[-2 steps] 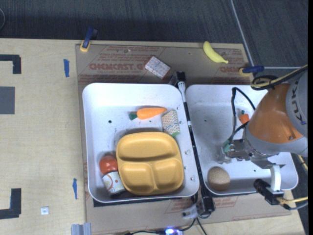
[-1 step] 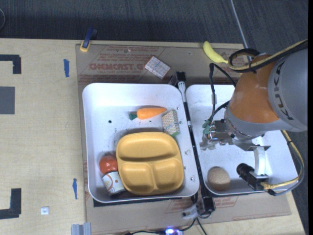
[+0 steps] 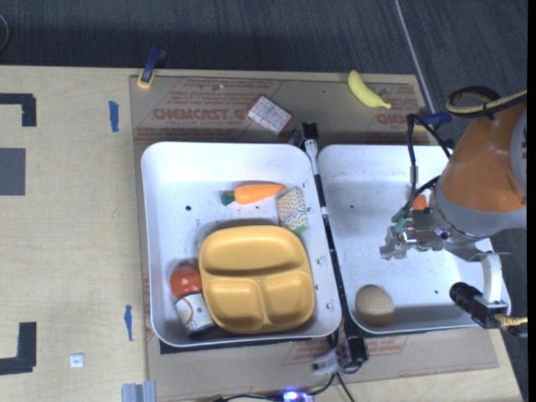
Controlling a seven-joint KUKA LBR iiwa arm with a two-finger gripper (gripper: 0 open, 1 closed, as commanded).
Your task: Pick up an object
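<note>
My gripper [image 3: 400, 241] hangs over the middle of the right bin [image 3: 360, 174], above bare white floor, with the grey and orange arm coming in from the right. A brown rounded lump [image 3: 375, 303] lies at the right bin's front left corner, below and left of the gripper and apart from it. In the left bin [image 3: 159, 191] a yellow divided tray [image 3: 255, 276] covers the front half. An orange carrot [image 3: 256, 193] and a patterned pouch [image 3: 292, 208] lie behind it. A red-topped can [image 3: 189, 296] sits at the tray's left.
A yellow banana [image 3: 367, 90] and a small patterned box [image 3: 268, 114] rest on the cardboard behind the bins. A blue clamp [image 3: 151, 65] grips the cardboard's far left corner. A black divider [image 3: 322, 216] runs between the bins.
</note>
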